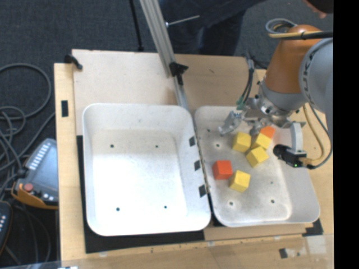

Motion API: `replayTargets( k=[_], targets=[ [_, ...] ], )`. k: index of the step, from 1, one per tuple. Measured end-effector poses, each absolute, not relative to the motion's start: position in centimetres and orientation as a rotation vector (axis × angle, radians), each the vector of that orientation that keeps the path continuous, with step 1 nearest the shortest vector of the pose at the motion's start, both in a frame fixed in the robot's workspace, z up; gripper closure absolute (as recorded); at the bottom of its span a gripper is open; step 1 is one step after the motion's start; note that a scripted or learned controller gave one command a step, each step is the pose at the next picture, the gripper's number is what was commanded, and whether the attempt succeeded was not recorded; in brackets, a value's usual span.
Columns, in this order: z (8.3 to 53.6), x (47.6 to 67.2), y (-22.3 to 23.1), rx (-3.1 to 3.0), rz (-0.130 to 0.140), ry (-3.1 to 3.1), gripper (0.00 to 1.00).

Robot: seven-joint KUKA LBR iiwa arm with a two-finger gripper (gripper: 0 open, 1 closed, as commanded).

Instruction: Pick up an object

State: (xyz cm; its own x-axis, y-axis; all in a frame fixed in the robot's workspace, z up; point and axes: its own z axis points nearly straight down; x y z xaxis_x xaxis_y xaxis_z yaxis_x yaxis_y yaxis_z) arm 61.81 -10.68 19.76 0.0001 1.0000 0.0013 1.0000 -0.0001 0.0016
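Wooden bench (123, 77) spread across the view, bearing two shallow white bins side by side. Left bin (92, 150) toward the bench's left edge; right bin (303, 206) toward its right edge, rims nearly touching along the middle. Grey aluminium rail (160, 32) slanting up from the bench's far edge, near the gap between the bins.

Reaching in from the right: grey arm (320, 66) with orange band (286, 60) above the wrist, hanging over the right bin's far right corner. Gripper (247, 123) poised low over the far half of that bin, pointing down and left. Whether open or closed: cannot tell, the tips being small and tangled with wiring and blocks.

In the right bin, five small blocks. Upper yellow block (242, 142) just below and beside the gripper tips, possibly touching; contact not clear. Second yellow block (257, 156) just right of and nearer than the first, close to it. Small orange block (267, 132) tucked at the gripper's right side, partly hidden under the wrist. Orange-red block (223, 169) nearer the bin's left rim, a little apart from the claw. Third yellow block (240, 181) just beside the orange-red one, toward the near edge, farthest from the claw.

No block visibly between the claw's tips.
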Motion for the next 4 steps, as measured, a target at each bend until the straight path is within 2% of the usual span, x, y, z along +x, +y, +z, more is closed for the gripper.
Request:
replayTargets(
  k=[1, 2, 3, 4],
  targets=[
    [16.2, 64.0, -10.6, 2.216, -0.003, 2.225, 0.00],
    [11.7, 64.8, -16.8, 2.205, 0.012, 2.217, 0.00],
    [12.0, 64.2, -17.1, 2.221, -0.009, 2.228, 1.00],
    [12.2, 64.5, -17.1, 2.212, -0.001, 2.222, 0.00]
  ],
)
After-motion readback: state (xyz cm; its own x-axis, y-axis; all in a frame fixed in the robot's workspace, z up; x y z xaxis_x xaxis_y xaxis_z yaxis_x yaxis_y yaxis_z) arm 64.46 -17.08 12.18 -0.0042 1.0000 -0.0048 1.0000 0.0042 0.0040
